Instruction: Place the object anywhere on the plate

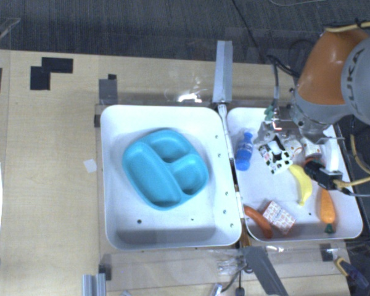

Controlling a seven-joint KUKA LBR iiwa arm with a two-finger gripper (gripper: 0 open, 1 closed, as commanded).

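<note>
wooden bench (43, 165) with two white bins side by side. left bin (117, 227) holds a blue divided plate (165, 168), tilted a bit, nothing on it. right bin (348, 224) has a blue bottle (243, 152) near its left wall, banana (302, 184), carrot (326, 207), a red sausage-like item (258, 221) touching a checkered pack (278, 217) at the front. arm (333, 73) comes in from the right, gripper (277, 147) low over the right bin between bottle and banana; can't tell if its fingers are apart or closed, nothing seen held.
</note>
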